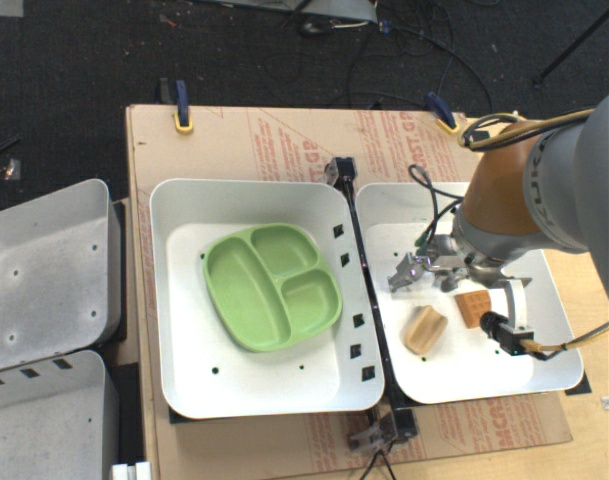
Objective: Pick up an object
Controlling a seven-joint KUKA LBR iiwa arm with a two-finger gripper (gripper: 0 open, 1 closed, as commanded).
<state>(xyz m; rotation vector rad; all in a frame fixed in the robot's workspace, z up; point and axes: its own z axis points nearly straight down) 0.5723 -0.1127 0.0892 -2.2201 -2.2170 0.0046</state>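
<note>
In the right bin (pixel 554 368) lie a tan, bread-like piece (pixel 424 330) and a small orange-brown block (pixel 472 308) beside it. My gripper (pixel 426 275) hangs over the bin's left half, just above and up-left of both pieces. It is open, with nothing between its metal fingers (pixel 403 275). The grey arm with its orange band (pixel 499 183) comes in from the right and hides the bin's upper right part.
The left bin (pixel 174 368) holds a green divided plate (pixel 272 286). A black divider (pixel 362 268) runs between the bins. Cables and a black fitting (pixel 504 333) trail from the wrist over the right bin. Bare white trays (pixel 44 268) lie at far left.
</note>
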